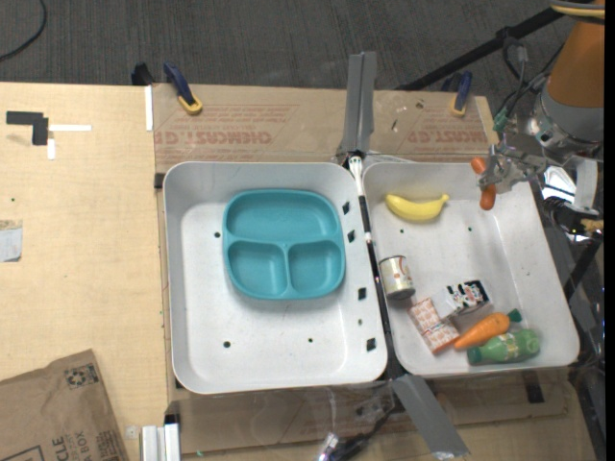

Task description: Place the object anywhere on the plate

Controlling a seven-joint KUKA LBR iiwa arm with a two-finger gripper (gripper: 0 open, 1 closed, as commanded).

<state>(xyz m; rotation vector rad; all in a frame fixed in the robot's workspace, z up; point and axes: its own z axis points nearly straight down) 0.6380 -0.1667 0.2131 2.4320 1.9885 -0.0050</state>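
Teal three-compartment plate (284,244), left bin (192,286)

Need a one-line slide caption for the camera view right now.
End effector above right bin's far edge; banana, can and carrot lie inside; teal plate sits in left bin.

A teal plate (284,244) with three compartments lies flat in the left bin (192,286) — upper middle, nothing on it.

Dark grey carpeted floor (240,17) is seen beyond a pale wooden counter (77,257). Brown cardboard sheeting (259,128) is clamped along the far edge by blue clamps (183,89). Black cables (452,65) are draped across the floor.
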